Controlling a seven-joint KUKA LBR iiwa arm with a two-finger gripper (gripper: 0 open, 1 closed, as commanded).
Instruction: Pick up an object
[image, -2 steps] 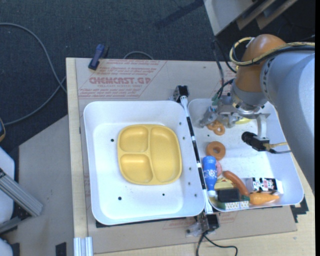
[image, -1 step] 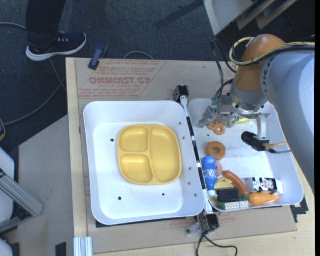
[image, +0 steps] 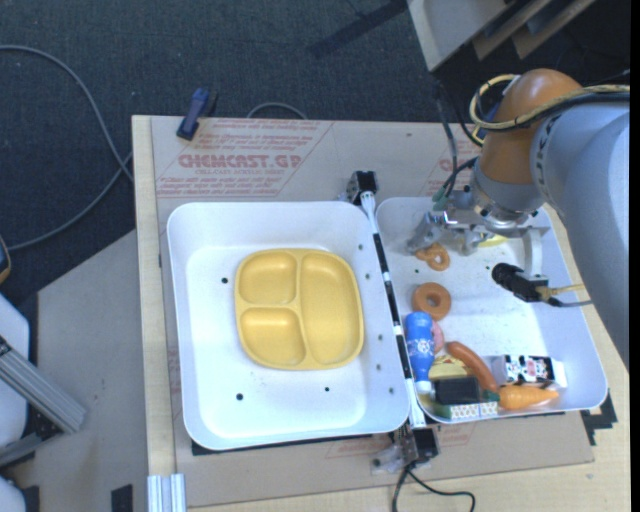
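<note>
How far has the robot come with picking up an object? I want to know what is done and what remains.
Done: the hand is low in the right bin, at its far end, right over a small brown ring. In hand: the grasp at that ring; whether it is gripped cannot be told. Left: lifting it clear. The larger ring, blue bottle and carrot lie untouched; the yellow tray sits in the left bin.

Brown bench (image: 250, 160) under two white bins (image: 200, 300) (image: 570, 340), blue clip (image: 194, 112) near its far-left corner.
</note>
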